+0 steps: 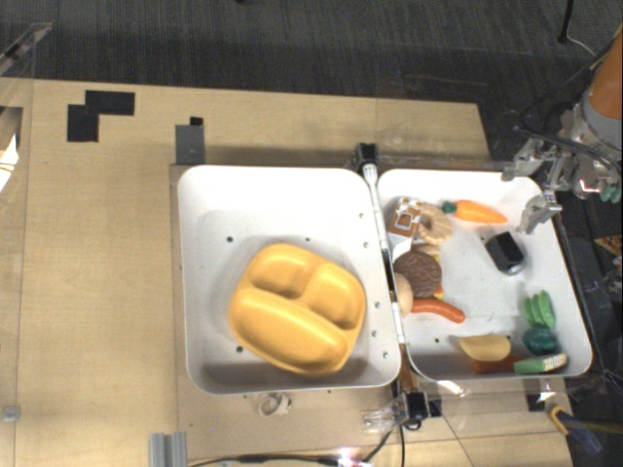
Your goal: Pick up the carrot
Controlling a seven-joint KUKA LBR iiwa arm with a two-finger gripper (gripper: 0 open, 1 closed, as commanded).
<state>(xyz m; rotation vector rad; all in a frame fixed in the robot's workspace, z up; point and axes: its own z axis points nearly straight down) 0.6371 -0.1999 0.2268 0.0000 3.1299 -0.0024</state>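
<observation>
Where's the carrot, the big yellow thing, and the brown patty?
carrot (479, 212), camera view, middle of its orange body
yellow thing (297, 306), camera view, center of its top
patty (420, 271), camera view, middle of its brown top

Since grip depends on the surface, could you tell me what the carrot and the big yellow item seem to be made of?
Carrot: probably smooth moulded plastic, uniformly orange with a green tip. Big yellow item: probably glossy plastic or foam, with soft highlights on rounded lobes.
</observation>
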